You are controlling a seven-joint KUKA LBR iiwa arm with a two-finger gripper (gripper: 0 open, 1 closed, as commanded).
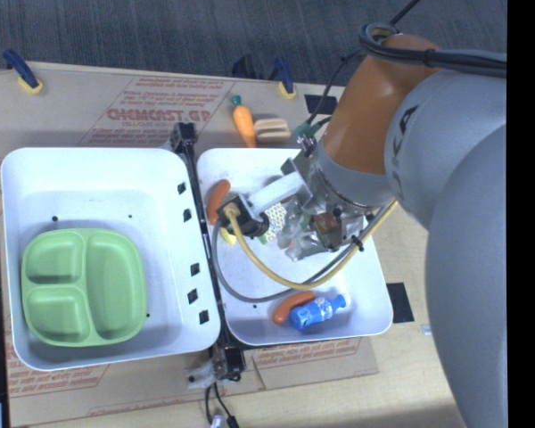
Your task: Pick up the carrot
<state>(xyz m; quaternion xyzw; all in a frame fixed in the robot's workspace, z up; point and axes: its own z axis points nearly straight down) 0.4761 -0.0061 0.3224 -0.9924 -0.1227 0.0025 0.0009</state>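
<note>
The right bin's [250, 163] middle is blocked by the arm [383, 123], its near wall by a blue bottle [319, 312]. Bare floor is left in the left bin [89, 176] beyond the green plate [85, 285]. On the bench [143, 105], the carrot [243, 123] is flanked by a tan block [271, 130]

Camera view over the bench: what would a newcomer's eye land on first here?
The big grey arm with its orange band looms in from the right, reaching down over the right bin. A bright green divided plate lies in the left bin. A small carrot with a green top lies outside both bins, on the cardboard behind the right one.
</note>
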